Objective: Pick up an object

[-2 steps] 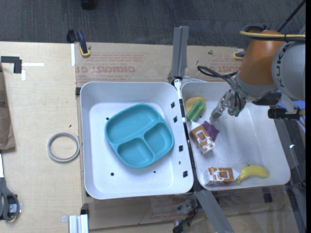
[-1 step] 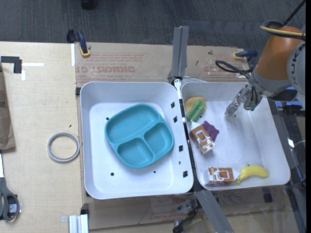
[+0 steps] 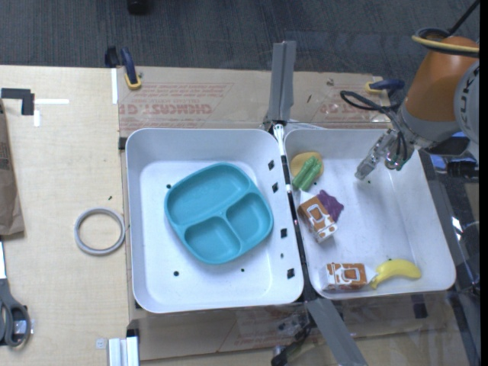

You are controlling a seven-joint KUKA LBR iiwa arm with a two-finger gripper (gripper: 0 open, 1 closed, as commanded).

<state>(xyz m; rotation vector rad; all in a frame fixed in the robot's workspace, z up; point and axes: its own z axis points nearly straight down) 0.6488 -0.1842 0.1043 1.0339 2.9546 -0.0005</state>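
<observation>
Several small things lie in the right bin (image 3: 427,204). A yellow and green toy (image 3: 306,168) rests in its far left corner. Just in front of that, a small printed carton (image 3: 317,219) leans on a purple piece (image 3: 331,203). A second carton (image 3: 345,276) and a yellow banana (image 3: 397,271) lie along the near wall. My gripper (image 3: 371,164) hangs over the far middle of this bin, above bare floor, to the right of the yellow and green toy. Nothing shows in its grasp.
The left bin (image 3: 145,204) holds a teal divided plate (image 3: 219,212). A tape ring (image 3: 99,230) and scissors (image 3: 11,322) lie on the bench to the left. A grey post (image 3: 283,82) stands behind the wall between the bins.
</observation>
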